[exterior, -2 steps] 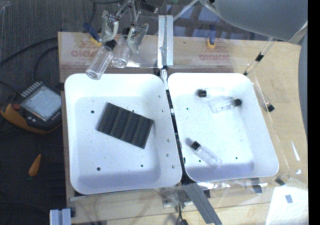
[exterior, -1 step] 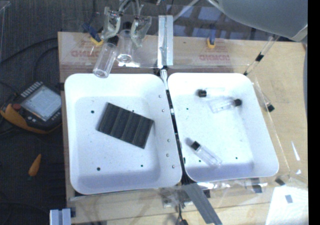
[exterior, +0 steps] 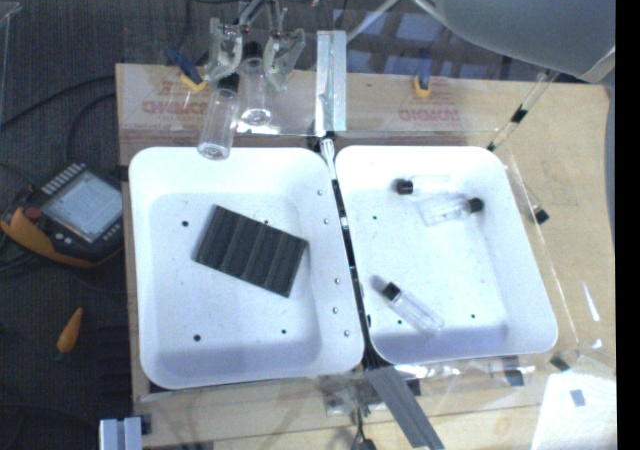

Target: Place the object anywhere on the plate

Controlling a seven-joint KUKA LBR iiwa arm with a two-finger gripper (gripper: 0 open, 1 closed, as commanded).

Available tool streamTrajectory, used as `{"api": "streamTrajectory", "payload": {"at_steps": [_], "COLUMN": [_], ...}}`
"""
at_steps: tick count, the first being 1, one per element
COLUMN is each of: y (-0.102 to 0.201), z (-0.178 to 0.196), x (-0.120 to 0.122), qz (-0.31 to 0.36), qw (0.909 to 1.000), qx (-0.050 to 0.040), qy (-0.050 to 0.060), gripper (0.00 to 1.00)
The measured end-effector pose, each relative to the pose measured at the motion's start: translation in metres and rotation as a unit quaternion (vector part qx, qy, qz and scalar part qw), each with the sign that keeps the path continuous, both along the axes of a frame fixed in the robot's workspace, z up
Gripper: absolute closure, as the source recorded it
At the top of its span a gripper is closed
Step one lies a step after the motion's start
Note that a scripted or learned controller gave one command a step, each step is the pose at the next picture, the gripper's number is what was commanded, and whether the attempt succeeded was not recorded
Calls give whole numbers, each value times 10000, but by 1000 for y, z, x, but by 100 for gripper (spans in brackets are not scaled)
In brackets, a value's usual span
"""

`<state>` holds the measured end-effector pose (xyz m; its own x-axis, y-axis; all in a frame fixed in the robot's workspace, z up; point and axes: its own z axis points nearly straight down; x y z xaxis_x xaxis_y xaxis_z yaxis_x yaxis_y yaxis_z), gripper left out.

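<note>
Clear vial (exterior: pixel 216 124), a see-through tube with an open round end, hangs tilted over the far rim of the left bin (exterior: pixel 160 358), apart from the dark ribbed plate (exterior: pixel 250 250) on that bin's floor. Gripper (exterior: pixel 256 50) above has fingers spread, around a second clear tube (exterior: pixel 255 98). Right bin (exterior: pixel 520 238) holds three black-capped vials on a wooden bench (exterior: pixel 570 188)

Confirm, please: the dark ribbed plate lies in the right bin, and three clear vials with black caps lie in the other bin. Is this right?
Not quite. The camera view shows the dark ribbed plate lying in the left bin, not the right one. The three clear vials with black caps lie in the other bin, the right bin.
</note>
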<state>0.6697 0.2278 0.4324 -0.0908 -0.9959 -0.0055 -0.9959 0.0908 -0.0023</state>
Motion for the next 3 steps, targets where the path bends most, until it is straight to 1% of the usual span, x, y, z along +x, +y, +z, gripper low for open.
{"api": "streamTrajectory", "payload": {"at_steps": [1, 2, 3], "y": [0, 7, -5], "z": [-77, -73, -129], "x": [-1, -74, -120], "qz": [861, 1609, 2528], "qw": [9963, 9870, 9675], "qx": [-14, -14, -22], "qy": [23, 23, 29], "gripper": [100, 100, 100]}}
